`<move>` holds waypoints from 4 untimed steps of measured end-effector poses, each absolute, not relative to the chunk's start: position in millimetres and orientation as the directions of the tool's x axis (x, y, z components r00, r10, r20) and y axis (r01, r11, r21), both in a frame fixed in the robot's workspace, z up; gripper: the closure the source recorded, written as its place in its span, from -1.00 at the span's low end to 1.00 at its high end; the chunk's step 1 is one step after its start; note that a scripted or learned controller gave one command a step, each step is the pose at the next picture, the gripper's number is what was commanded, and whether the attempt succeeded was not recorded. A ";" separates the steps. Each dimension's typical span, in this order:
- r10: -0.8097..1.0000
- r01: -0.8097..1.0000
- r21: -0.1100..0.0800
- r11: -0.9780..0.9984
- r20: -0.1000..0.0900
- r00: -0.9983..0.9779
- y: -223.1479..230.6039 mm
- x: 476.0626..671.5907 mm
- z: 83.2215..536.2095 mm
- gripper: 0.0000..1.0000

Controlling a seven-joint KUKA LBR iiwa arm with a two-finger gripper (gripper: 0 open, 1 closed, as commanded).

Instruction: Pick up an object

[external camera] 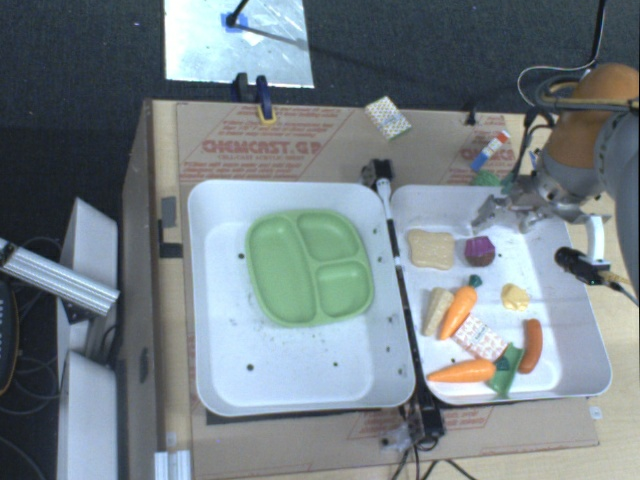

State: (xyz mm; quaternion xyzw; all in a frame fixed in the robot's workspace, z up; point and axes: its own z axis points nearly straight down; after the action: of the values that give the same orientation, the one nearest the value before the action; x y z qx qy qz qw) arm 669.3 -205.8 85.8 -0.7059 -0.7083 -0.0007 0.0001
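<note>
Over the far right corner of the right-hand shallow white bin (580,373), tool (508,211) noted hovering near the small purple plastic toy (479,251) and the pale square bread-slice toy (432,249), both lying free on the bin floor with nothing seen gripped. Recommended: descend straight onto the purple toy, centred, keeping off the bread slice beside it and off the bin wall, since crowded items toward the near end, such as the orange plastic carrot (457,311), offer poorer clearance. Tool state cannot be determined; wrist partly cut off at the frame edge.
</note>
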 end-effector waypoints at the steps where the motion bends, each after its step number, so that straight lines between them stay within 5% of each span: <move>1: 1.000 1.000 0.001 0.004 0.000 -0.004 -205.7 669.3 85.7 -1.00; 4: 1.000 1.000 0.003 0.005 -0.002 -0.005 -180.5 669.2 85.0 -1.00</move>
State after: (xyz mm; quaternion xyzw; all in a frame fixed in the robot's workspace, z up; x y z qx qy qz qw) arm 669.2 -180.5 85.0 -0.7055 -0.7088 -0.0003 -0.0016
